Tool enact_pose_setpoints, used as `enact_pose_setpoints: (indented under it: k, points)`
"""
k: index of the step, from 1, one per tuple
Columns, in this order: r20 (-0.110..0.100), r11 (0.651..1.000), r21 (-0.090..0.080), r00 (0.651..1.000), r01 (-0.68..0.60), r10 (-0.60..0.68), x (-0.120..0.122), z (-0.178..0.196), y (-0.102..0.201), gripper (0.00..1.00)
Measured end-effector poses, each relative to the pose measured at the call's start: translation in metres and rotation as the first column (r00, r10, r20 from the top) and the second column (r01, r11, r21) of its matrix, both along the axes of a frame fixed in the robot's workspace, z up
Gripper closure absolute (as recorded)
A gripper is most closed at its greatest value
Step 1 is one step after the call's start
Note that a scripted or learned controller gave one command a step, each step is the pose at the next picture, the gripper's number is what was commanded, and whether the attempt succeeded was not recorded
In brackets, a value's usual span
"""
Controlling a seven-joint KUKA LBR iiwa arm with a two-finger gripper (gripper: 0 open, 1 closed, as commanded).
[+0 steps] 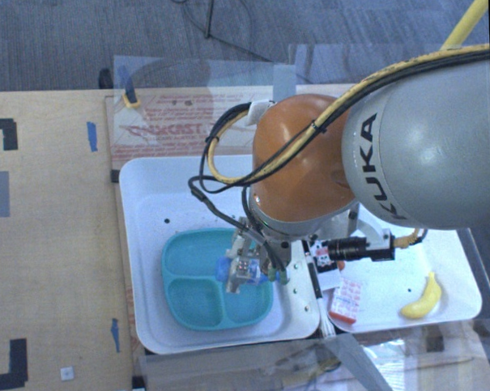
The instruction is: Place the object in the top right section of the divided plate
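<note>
A teal divided plate (192, 292) lies in the left white bin (143, 227). My gripper (245, 270) hangs low over the plate's right side, near the ridge between its sections. A small blue object (223, 270) shows right at the gripper's left edge, over the plate. Whether it is held or resting on the plate is hidden by the gripper body. The grey arm with its orange band covers the bin's upper right part.
In the right bin (460, 303) lie a yellow banana (422, 298) near the front right and a red and white packet (345, 300) near the divider wall. A wooden bench top extends to the left.
</note>
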State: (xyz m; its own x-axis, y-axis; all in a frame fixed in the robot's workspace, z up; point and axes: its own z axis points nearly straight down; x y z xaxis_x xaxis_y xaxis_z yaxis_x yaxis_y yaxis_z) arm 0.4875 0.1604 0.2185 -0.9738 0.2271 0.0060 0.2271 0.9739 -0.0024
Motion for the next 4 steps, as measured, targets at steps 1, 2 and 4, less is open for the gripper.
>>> enact_pose_setpoints:
  k: [1, 2, 4]
  points:
    - [0.009, 0.984, 0.002, 0.984, 0.180, -0.180, -0.004, -0.093, -0.022, 1.00]
    - [0.000, 0.904, 0.010, 0.904, 0.428, -0.428, 0.003, -0.104, -0.036, 1.00]
    - [0.038, 0.996, 0.016, 0.996, -0.087, 0.086, 0.001, -0.117, -0.048, 0.00]
